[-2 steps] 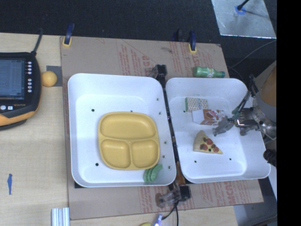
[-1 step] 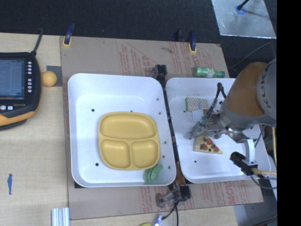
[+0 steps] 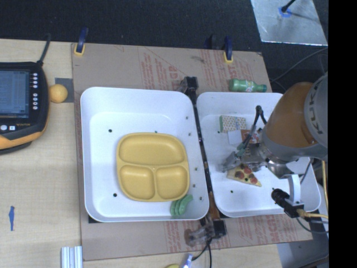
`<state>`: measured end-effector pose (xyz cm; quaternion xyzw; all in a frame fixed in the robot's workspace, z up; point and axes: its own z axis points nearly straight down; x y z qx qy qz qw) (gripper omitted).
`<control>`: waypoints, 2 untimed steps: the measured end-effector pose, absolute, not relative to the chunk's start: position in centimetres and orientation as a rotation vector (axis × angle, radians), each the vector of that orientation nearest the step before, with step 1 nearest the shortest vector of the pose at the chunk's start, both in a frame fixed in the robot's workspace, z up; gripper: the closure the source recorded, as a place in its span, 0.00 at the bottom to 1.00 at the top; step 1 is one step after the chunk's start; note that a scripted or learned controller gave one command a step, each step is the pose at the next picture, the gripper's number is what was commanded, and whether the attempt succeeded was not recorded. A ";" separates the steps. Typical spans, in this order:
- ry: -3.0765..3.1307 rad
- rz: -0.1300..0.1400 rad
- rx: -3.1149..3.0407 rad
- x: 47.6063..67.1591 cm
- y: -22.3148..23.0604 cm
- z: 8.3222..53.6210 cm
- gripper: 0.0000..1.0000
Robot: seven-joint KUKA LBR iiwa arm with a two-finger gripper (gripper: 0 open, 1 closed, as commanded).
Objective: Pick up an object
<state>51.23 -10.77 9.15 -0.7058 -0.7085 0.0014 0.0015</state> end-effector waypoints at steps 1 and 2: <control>-2.227 0.007 -2.211 51.2 -10.9 10.2 1.00; -2.226 0.001 -2.217 58.0 -13.9 22.2 1.00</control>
